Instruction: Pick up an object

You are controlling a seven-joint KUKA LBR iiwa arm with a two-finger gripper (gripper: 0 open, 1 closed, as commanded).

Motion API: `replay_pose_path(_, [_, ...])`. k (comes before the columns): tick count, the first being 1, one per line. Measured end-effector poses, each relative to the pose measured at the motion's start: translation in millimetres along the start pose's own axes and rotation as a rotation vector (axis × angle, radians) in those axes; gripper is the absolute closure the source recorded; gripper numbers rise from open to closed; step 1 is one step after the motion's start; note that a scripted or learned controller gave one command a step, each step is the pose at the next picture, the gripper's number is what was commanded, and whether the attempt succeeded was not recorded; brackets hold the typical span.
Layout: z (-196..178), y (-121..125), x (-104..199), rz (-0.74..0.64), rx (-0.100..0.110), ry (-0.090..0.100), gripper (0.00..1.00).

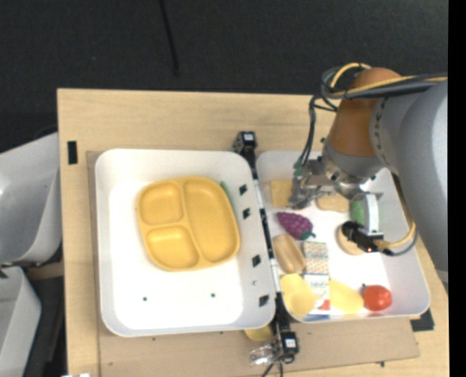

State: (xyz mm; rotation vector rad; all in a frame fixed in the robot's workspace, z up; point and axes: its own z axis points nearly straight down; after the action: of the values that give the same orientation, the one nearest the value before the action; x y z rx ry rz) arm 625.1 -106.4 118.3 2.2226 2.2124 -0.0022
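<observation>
My gripper (302, 195) is lowered into the back of the right bin (409, 289), just above a pale yellow cheese slice (280, 192) and close to a bunch of purple grapes (295, 224). A tan bread roll (288, 254) lies below the grapes. Beside it is a patterned small carton (317, 259). Toward the front of that bin are a yellow lemon-like piece (298, 295), another yellow piece (344, 297) and a red tomato (377, 297). A green item (359, 210) lies under the arm on the right.
The left bin (115, 289) holds a yellow three-compartment plate (188, 222). Black clips (247, 141) sit along the divide between the bins. The wooden bench (138, 116) surrounds both bins. The arm's grey body covers the right bin's back right corner.
</observation>
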Motion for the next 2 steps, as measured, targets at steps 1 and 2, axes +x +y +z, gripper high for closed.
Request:
replay_pose_path(1, [0,0,0,0.001,0.0,0.0,0.0])
replay_pose_path(2, [21,-70,8,-0.002,0.011,0.006,0.0])
